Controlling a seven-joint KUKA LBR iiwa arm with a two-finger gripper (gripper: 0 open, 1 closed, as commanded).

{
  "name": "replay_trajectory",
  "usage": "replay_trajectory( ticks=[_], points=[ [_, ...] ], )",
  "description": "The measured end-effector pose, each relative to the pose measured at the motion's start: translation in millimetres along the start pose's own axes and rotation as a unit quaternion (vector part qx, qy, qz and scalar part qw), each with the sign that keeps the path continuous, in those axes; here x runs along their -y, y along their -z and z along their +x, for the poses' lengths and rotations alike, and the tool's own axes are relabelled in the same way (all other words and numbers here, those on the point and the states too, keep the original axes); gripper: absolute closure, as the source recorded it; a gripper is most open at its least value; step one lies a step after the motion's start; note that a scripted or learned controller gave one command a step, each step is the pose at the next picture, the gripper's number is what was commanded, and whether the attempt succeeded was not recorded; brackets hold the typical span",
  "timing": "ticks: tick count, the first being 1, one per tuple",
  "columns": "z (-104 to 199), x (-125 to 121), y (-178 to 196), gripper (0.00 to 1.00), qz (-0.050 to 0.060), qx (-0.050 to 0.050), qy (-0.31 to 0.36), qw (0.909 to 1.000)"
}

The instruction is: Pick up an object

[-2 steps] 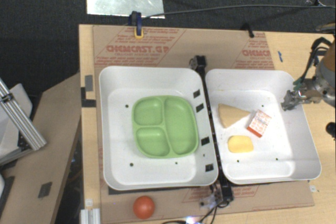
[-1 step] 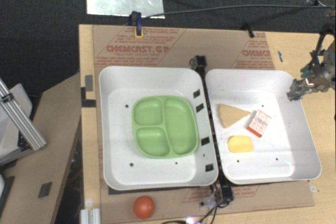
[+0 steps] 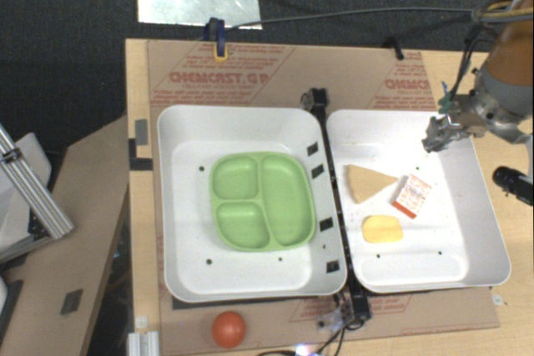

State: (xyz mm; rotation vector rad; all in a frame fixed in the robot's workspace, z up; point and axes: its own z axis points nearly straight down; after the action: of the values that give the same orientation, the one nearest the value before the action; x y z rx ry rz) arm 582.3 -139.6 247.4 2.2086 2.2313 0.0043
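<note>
Camera view: we looked down on both bins.
Left bin (image 3: 179, 179): held a green divided tray (image 3: 262, 200).
Right bin (image 3: 476, 204): held a tan wedge (image 3: 367, 182), a yellow piece (image 3: 382, 228) and a red-and-white packet (image 3: 412, 195).
Gripper (image 3: 435, 135): we saw it above the right bin's far side, apart from all three; whether it was wide or narrow we could not tell.

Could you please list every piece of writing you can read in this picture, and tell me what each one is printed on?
"CHEMCAST GP": red print, repeated in a tilted pattern across the brown protective sheet under the two bins; clearest at the far left, cut off and partly hidden at the far right.
Small red and white packet in the right bin: it carries print, but too small and blurred to read.
Green divided tray in the left bin: no writing.
</note>
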Motion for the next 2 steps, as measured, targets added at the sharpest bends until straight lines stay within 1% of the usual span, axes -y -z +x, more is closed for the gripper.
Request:
replay_trajectory(
  ticks=[1,2],
  points=[
    [58,0,-9,1.0,0.001,-0.001,0.0,1.0],
    [112,-11,-1,1.0,0.0,-0.001,0.0,1.0]
  ],
)
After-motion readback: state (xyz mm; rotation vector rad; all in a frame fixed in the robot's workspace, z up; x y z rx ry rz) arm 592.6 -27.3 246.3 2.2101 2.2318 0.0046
